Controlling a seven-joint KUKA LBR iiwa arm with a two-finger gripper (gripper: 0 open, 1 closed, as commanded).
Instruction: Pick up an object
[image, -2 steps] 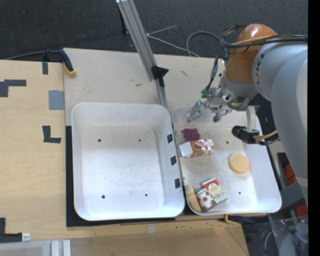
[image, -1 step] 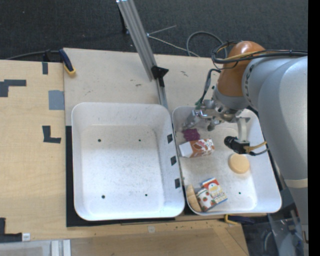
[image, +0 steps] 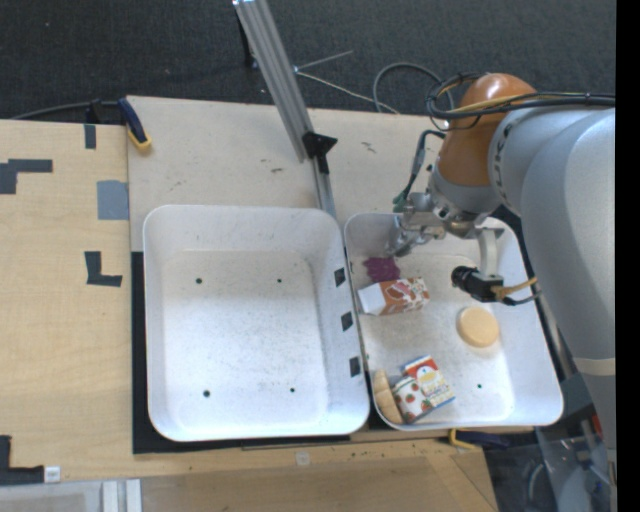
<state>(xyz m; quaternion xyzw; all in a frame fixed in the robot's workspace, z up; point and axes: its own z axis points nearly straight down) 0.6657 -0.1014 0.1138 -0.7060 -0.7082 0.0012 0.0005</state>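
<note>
My gripper (image: 402, 240) hangs low over the far left part of the right bin (image: 520, 400), just above a small purple object (image: 381, 268). Nothing shows between the fingers. Right below the purple object lies a red and white packet (image: 398, 296). A round tan disc (image: 479, 327) rests toward the bin's right side. Near the front of the bin sits a red and white carton (image: 424, 386), with a brown piece (image: 384, 396) next to it at the front left corner.
The left bin (image: 240, 320) stands beside the right one, their rims touching. A metal pole (image: 285, 90) slants in from the top toward the bins' shared rim. The arm's grey body (image: 560, 200) covers the right bin's far right edge.
</note>
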